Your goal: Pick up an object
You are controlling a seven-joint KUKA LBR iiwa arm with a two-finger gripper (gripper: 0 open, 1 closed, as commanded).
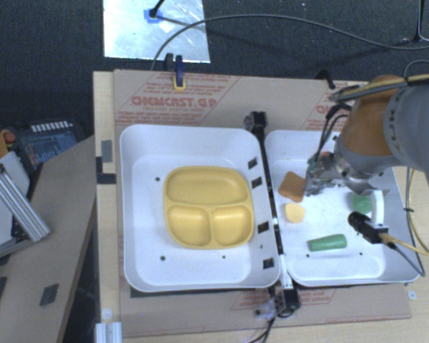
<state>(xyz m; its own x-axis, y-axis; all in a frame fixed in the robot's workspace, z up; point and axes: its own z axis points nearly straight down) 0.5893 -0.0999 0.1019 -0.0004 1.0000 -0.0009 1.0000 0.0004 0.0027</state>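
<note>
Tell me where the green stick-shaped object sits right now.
The green stick lies flat in the right bin, near its front edge, just below and to the right of the small yellow piece.

The left bin (139, 213) holds a tray (204, 207) at its centre. The right bin (336, 266) holds a block (292, 185) at its upper left, a disc (294, 213) just below it, and a cylinder (327, 243) toward the lower centre.

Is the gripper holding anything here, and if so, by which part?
Cannot be told: the gripper sits low in the right bin beside the brown block, its tips unclear.
</note>
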